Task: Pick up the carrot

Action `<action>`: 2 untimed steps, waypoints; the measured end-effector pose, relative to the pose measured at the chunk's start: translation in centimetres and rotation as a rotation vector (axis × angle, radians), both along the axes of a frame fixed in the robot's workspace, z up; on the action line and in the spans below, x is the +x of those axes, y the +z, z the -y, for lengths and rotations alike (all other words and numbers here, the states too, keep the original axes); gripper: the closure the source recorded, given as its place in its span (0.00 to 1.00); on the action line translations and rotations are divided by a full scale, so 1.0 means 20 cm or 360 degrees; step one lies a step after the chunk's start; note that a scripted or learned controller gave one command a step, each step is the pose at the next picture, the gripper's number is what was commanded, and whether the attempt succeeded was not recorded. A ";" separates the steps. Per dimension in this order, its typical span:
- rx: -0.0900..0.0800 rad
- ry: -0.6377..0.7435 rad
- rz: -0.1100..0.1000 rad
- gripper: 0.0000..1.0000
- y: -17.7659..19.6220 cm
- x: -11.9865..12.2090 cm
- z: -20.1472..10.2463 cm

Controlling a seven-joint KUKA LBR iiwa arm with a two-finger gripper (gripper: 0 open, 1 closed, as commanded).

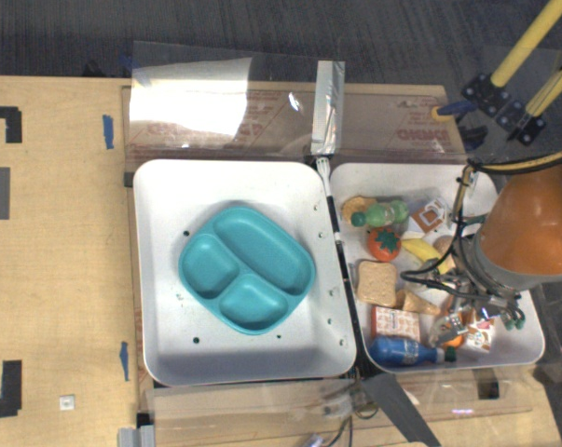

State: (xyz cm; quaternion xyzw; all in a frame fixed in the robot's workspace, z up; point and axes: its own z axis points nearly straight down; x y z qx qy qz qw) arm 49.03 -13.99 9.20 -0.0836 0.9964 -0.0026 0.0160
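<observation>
- Low in the right-hand shallow white bin, the grey arm with its orange band holds my jaws among the toy food, near the bin's front corner.
- Just left of and below the jaws lies a small orange stub, which I take for the carrot. It is too small to be sure. It rests on the bin floor beside the dark blue plastic bottle.
- I cannot tell whether the jaws are apart or together; cables and clutter hide them.
- Nothing looks lifted, so I judge the grasp not yet made: closing and raising remain.
- Further left of the jaws sits the tan bread slice.
</observation>
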 end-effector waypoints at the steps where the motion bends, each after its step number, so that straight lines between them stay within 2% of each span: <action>1: 0.0002 0.0001 -0.0018 0.00 -0.01 0.02 -0.25; 2: -0.0003 -0.0005 -0.0007 1.00 0.05 0.03 -0.24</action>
